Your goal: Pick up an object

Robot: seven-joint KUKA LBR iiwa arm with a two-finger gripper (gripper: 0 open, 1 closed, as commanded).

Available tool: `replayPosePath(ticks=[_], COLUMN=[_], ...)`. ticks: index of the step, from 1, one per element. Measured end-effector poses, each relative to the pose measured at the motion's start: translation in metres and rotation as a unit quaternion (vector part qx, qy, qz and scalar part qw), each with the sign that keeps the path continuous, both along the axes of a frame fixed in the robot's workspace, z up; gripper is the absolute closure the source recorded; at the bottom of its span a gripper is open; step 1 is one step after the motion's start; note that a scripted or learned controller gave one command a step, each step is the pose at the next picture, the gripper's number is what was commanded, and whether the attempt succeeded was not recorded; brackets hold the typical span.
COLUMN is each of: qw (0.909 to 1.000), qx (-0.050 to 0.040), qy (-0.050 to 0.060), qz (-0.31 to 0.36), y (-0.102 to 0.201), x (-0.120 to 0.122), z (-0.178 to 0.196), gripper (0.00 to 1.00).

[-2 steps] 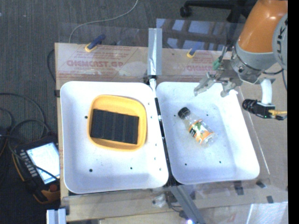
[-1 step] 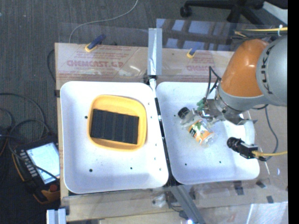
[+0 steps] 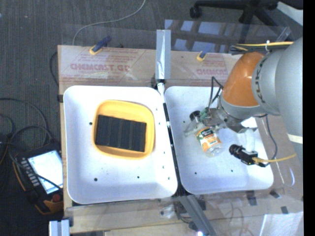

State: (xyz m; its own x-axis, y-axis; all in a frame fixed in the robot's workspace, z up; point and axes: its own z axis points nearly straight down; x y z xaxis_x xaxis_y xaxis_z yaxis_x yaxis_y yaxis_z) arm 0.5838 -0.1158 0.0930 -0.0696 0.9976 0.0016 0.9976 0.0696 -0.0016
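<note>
Resting beside the pincer (image 3: pixel 201 120) is a bottle (image 3: pixel 210 140), yellow dish (image 3: pixel 123 105) well apart.

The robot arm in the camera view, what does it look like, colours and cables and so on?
The arm is a thick, rounded grey shell with a glossy orange band above the wrist. The claw below it is small, dark and metallic. A thin yellow cable runs along the arm's top, and thin dark wires loop by the wrist.

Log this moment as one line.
gripper: over right bin, beside bottle | hold: not confirmed | left bin: yellow dish holding black block
</note>
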Motion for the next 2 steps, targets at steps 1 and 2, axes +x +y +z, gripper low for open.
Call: replayPosePath(ticks=[1, 2], qw=[1.0, 0.9999], qx=[0.0018, -0.0017], qy=[0.003, 0.002], qz=[0.001, -0.016], y=[0.001, -0.075], x=[0.0, 0.0], z=[0.005, 0.076], gripper=[1.0, 1.0])
